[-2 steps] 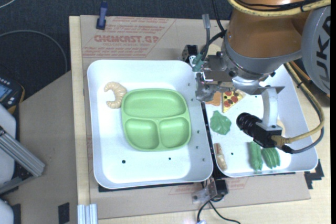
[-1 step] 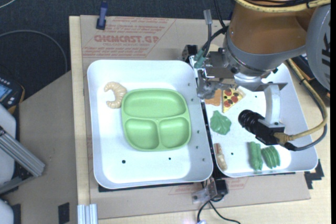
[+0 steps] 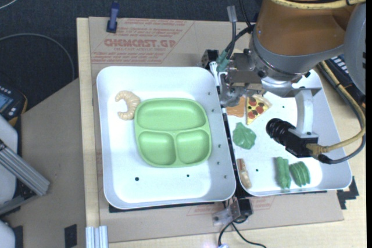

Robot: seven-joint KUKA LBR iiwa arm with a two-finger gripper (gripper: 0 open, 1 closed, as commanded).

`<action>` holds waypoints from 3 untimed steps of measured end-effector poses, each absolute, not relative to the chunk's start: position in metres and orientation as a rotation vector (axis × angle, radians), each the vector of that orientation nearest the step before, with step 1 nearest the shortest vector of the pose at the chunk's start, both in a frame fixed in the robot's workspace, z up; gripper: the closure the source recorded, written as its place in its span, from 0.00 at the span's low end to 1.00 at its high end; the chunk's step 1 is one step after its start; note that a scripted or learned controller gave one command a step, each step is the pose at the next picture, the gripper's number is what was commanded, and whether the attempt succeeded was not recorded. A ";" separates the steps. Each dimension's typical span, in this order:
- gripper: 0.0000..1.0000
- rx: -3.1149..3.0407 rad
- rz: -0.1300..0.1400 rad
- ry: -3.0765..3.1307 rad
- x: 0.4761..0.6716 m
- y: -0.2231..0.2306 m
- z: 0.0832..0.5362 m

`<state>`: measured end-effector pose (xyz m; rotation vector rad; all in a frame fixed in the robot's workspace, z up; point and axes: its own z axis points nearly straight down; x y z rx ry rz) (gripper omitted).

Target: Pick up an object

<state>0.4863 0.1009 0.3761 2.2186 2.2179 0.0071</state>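
One tool (image 3: pixel 239 90) hangs above the pizza slice (image 3: pixel 256 107); its opening cannot be told.

Grey arm (image 3: pixel 302 49) (broad orange band).

Left bin (image 3: pixel 110 125) open around divided plate (image 3: pixel 172 130); right bin (image 3: pixel 331 174) crowded.

You have two shallow white plastic bins: the left bin (image 3: pixel 110 125) carries a pale green three-compartment tray (image 3: pixel 172 130) and a tan, cream-tipped curled croissant toy (image 3: pixel 127 104), and the right bin (image 3: pixel 334 125) carries a yellow pizza slice toy dotted red (image 3: pixel 256 107), a leafy green lettuce piece (image 3: pixel 244 136), green bean pods (image 3: pixel 292 172) and a small tan-and-white piece (image 3: pixel 243 170). The arm (image 3: pixel 308 3) above them is grey with a glossy orange band. Your bench (image 3: pixel 145 43) is brown cardboard printed with faded red lettering, with a blue clip (image 3: pixel 113 17) at its back edge.
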 end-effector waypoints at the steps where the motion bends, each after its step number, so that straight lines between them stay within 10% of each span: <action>1: 1.00 2.218 0.009 2.217 0.487 0.101 0.386; 3: 1.00 2.217 -0.003 2.231 0.478 0.157 0.381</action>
